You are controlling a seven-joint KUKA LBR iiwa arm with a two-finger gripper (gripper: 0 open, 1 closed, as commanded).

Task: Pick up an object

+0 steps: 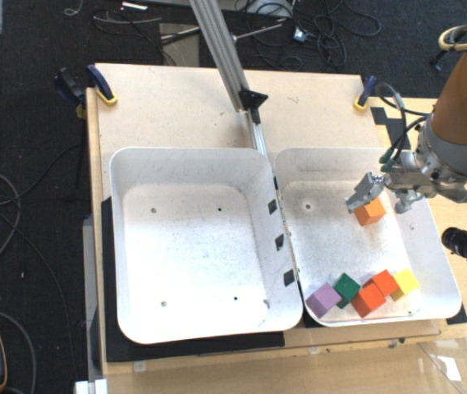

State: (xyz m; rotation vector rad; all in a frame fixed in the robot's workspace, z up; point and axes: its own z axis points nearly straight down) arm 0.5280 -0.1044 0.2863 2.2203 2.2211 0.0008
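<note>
My gripper (383,197) hangs over the upper middle of the right bin (323,164), its two fingers spread apart and open. An orange cube (371,213) lies on the bin floor just below and between the fingertips, closer to the left finger (363,194). I see a gap between the cube and the right finger (403,202), so the cube is not gripped. Along the bin's front edge sit a purple cube (324,300), a green cube (346,288), two red-orange cubes (370,300) (385,283) and a yellow cube (405,282).
The left bin (126,179) lies beside the right one, sharing a raised middle rim (281,228). A slanted metal rail (221,43) runs down to the bins' back edge. Clamps sit at the bench's back corners.
</note>
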